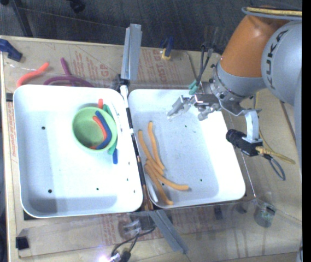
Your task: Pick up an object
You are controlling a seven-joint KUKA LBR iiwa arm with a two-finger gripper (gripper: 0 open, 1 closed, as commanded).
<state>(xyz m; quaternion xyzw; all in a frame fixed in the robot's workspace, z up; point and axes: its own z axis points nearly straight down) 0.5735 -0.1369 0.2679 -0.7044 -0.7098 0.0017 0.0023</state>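
1. Nearest the camera, at the bench's front edge: clamps and bracket hardware under the two bins, nothing legible there.
2. In the right bin (229, 187), along its left wall: a loose bundle of orange strands (156, 165), long and thin, overlapping, running from the near left corner up toward mid-bin. Likely candidates for the pick.
3. Judged from shape: light, limp, rubbery or cord-like; apt to bend and droop, and to drag neighbours along when lifted. Best taken across the width of one strand, near its middle, where it lies apart from the wall; the upper strand that stands slightly clear looks easiest. Hard against the bin wall, little room for a finger.
4. In the left bin (40, 195), toward its right side: a green bowl (92, 130) holding blue and red curved pieces. Rigid and light by the look; rim graspable, though a smooth plastic rim may slip.
5. Farther back, over the far part of the right bin: the gripper (188, 105), metal fingers pointing left, hanging above bare bin floor, well apart from the strands. Nothing between the fingers; open or closed cannot be told at this angle.
6. On the arm's grey housing at upper right: letters "KUKA", read sideways.
7. Farthest, on the bench surface behind the bins: faint reddish printing, not readable; a loose orange tool and a purple cord beside it.
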